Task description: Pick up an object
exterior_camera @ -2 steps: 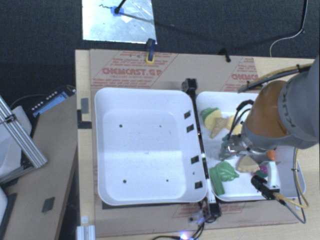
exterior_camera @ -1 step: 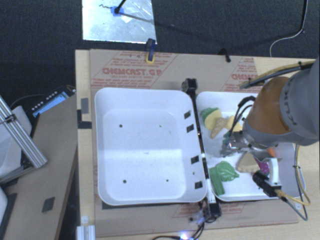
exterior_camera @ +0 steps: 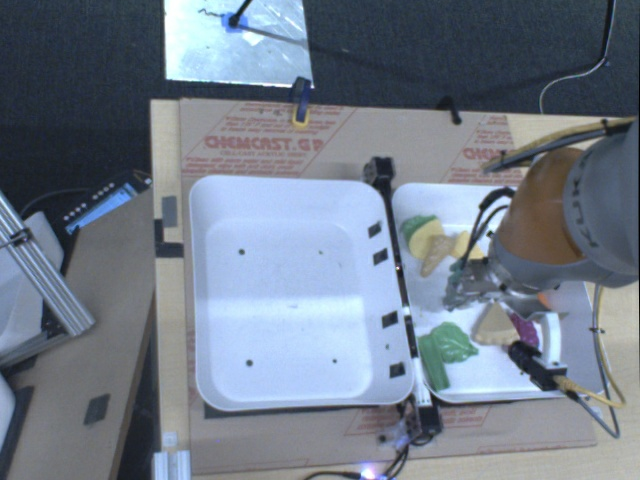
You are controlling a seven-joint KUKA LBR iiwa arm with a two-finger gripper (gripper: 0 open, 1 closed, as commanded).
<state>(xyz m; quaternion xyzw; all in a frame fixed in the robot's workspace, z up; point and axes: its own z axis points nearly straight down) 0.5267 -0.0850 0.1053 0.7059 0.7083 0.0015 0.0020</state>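
My gripper (exterior_camera: 466, 290) reaches down into the right bin (exterior_camera: 455, 388) from the right, under the grey arm with its orange band (exterior_camera: 540, 208). Just left of it lie a green and yellow piece (exterior_camera: 423, 231) and a tan piece (exterior_camera: 437, 254). A green leafy toy (exterior_camera: 444, 347) lies below it near the bin's front. A tan wedge (exterior_camera: 492, 324) and a purple item (exterior_camera: 524, 328) sit to its lower right. I see nothing between the fingers, and their spread is too dark to read.
The left bin (exterior_camera: 290, 288) sits beside the right one, split by a black-clipped divider (exterior_camera: 392, 268). A foil sheet (exterior_camera: 238, 26) lies at the back, and a yellow and blue clamp (exterior_camera: 301, 103) stands on the cardboard.
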